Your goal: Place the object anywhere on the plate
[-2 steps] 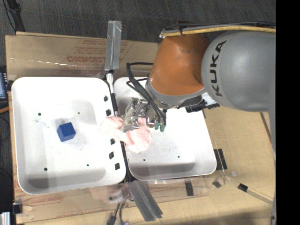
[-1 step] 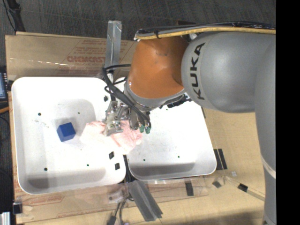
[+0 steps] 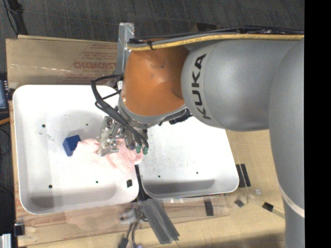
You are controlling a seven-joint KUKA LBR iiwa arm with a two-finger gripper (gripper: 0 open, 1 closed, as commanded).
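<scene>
I work in what looks like a robot lab or test cell, not a home. My grey arm [image 3: 243, 81] carries the KUKA name and an orange band [image 3: 152, 84], an industrial machine. Under me sit two shallow white bins [image 3: 31, 138] side by side on a wooden bench [image 3: 253, 159], with flattened printed cardboard [image 3: 67, 58] beneath them. Black tape marks [image 3: 243, 175] and loose cables [image 3: 103, 99] show a rigged setup. Beyond the bench lies dark grey carpet [image 3: 155, 6], like an office floor.

The arm [image 3: 207, 87] overhangs the pink plate [image 3: 121, 156]; the blue block [image 3: 72, 144] lies clear beside it.
</scene>
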